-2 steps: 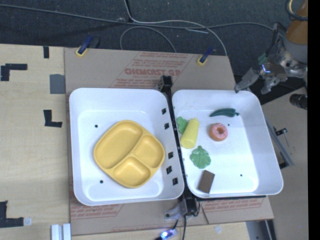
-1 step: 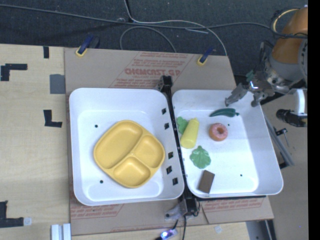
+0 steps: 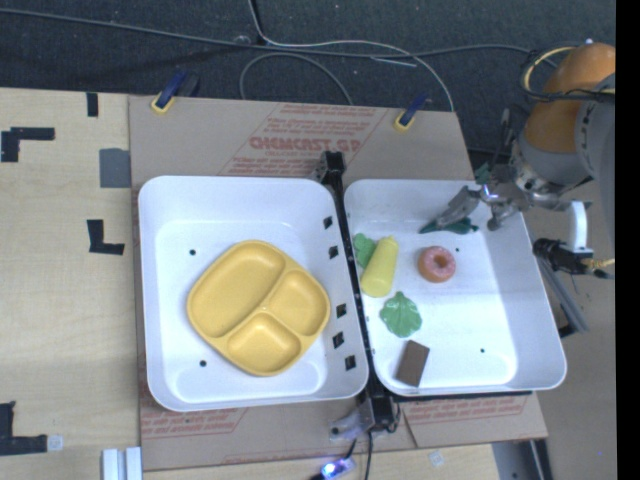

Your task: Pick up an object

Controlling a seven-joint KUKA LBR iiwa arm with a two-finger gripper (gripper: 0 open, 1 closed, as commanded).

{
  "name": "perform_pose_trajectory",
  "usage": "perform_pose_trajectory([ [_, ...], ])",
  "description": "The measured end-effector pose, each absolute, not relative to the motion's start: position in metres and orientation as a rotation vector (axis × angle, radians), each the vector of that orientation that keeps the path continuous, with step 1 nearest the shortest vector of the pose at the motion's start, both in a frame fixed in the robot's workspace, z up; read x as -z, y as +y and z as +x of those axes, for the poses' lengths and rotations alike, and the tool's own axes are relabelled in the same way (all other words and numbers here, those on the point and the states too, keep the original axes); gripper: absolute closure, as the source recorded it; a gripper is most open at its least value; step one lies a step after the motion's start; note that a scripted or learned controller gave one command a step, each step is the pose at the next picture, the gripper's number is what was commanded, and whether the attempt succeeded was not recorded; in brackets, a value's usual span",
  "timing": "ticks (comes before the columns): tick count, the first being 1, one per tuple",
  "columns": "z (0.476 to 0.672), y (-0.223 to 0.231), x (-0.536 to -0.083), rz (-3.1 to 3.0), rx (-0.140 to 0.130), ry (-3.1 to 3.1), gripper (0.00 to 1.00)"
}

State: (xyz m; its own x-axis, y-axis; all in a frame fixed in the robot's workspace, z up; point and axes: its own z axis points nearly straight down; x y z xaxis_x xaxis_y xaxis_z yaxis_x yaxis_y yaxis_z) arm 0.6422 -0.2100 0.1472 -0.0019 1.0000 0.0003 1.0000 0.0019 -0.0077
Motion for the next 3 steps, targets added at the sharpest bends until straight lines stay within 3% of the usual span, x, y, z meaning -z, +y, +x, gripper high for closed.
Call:
perform_pose_trajectory([
  [1, 0.644, -0.215, -0.098, -2.215, -0.009, -2.219, 0.00],
  [2, 0.645, -0.214, -0.108, -2.213, -0.009, -2.221, 1.00],
  [3, 0.652, -0.213, -0.167, -2.220, 0.000, -2.224, 1.00],
])
